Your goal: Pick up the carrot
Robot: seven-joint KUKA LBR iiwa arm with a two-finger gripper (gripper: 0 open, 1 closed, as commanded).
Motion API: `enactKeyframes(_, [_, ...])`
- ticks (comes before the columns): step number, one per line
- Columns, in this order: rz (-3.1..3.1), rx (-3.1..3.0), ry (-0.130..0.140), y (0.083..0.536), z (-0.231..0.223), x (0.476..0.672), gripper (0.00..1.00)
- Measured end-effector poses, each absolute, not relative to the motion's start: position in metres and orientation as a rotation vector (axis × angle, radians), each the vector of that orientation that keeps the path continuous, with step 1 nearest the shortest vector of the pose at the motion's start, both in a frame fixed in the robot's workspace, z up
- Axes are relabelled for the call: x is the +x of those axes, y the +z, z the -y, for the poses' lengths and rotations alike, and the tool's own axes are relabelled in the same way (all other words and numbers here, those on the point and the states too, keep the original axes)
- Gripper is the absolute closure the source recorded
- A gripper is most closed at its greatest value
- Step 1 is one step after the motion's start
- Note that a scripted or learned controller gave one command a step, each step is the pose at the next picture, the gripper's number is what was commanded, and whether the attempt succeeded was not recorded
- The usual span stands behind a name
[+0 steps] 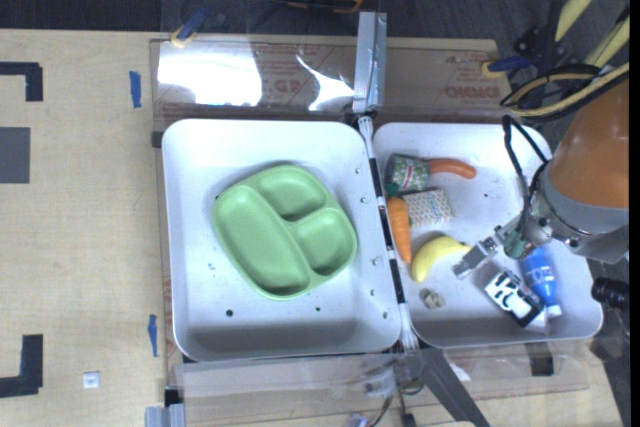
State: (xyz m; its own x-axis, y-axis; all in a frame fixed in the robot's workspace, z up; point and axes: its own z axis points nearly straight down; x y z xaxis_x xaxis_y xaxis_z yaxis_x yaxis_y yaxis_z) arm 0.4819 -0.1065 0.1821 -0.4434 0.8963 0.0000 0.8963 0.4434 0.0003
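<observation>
- the carrot [399, 227] was seen in the right bin [580, 323], close against the bin's left wall, its long axis running up and down the view, just beside the speckled packet [428, 207] and above-left of the banana [436, 255].
- the gripper [478, 257] was placed just right of the banana, so the carrot lay to its left with the banana between them.
- whether the jaws were wide or narrow could not be told; nothing was seen held.
- a leftward shift past the banana was judged to be needed.
</observation>
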Motion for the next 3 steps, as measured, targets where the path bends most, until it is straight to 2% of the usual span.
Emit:
enactKeyframes(1, [-2.100,2.342,-0.003,0.091,0.106,0.480,0.00])
enactKeyframes(2, [-2.098,2.345,-0.005,0.099,0.106,0.480,1.00])
enactKeyframes(3, [-1.573,2.721,-0.006,0.182,0.071,0.480,1.00])
